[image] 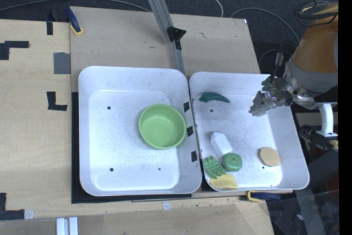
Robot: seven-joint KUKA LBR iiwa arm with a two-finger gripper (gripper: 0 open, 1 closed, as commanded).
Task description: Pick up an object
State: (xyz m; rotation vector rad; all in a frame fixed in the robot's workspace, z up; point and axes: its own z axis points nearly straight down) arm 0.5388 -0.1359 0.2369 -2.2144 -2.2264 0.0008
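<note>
**Gripper hangs over the right bin, nothing chosen yet**

From where I stand, the gripper (259, 108) hovers above the upper right part of the right bin (248, 81), and I cannot tell how it is set. No object sits directly under it, so a straight descent would likely meet bare bin floor. The bin's right wall is close by, and a sideways shift could knock it.

The likely targets lie in the right bin: a dark green curved piece (213, 98) near the top left, a white bottle (221, 145) in the middle, a green round lid (232, 162) just beside it, a green ridged toy (212, 165) and a yellow piece (227, 181) at the bottom edge, and a tan disc (269, 156) apart at lower right. The crowded bottom cluster risks a slipped grasp. The left bin (96, 81) holds a light green bowl (161, 126).
</note>
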